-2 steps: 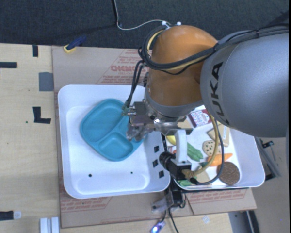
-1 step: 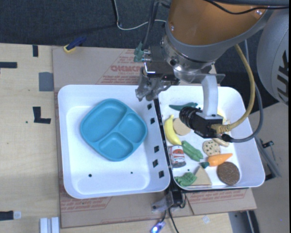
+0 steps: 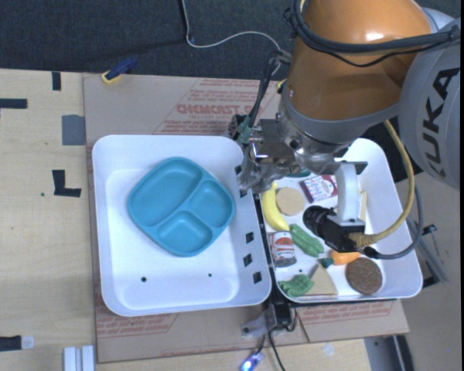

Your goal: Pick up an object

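Observation:
My gripper (image 3: pixel 253 172) hangs over the upper left corner of the right bin (image 3: pixel 394 180), close to the divider between the bins, under the big orange wrist band. Just below it lie a yellow banana (image 3: pixel 274 210) and a tan round cookie (image 3: pixel 291 202). A red-and-white packet (image 3: pixel 319 185) sits to their right. Lower in the same bin are a green vegetable piece (image 3: pixel 306 240), a small can (image 3: pixel 283 247), an orange carrot piece (image 3: pixel 345 258), a brown disc (image 3: pixel 365 277), a tan wedge (image 3: pixel 322 284) and a green leafy piece (image 3: pixel 296 287). Nothing shows held in the gripper.
The left bin (image 3: pixel 112 269) holds a blue divided plate (image 3: pixel 181 205). Both bins rest on a cardboard sheet (image 3: pixel 139 103) on the wooden bench. A white cable (image 3: pixel 216 41) runs across the dark backdrop behind. The arm's body covers the right bin's upper part.

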### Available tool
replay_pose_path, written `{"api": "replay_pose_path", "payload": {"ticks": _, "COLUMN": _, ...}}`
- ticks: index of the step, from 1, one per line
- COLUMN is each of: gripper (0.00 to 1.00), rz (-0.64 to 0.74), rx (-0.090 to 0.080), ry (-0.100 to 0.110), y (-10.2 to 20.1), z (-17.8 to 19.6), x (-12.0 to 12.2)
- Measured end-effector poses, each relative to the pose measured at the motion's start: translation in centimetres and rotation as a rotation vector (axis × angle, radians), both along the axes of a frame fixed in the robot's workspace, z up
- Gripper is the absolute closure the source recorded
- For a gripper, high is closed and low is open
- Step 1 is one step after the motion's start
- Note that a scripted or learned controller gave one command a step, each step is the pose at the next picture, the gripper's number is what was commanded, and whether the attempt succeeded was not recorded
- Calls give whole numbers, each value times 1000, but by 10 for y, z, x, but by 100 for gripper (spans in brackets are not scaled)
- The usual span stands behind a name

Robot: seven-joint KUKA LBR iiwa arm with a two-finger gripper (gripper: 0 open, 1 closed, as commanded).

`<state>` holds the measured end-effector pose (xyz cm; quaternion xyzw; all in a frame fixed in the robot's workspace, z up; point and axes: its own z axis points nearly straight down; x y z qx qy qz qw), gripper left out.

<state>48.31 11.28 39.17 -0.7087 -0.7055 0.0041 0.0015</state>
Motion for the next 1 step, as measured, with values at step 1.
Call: {"api": "replay_pose_path", "payload": {"ticks": 1, "gripper": 100, "rz": 7, "rx": 3, "ry": -7, "y": 24, "z": 6, "x": 7}}
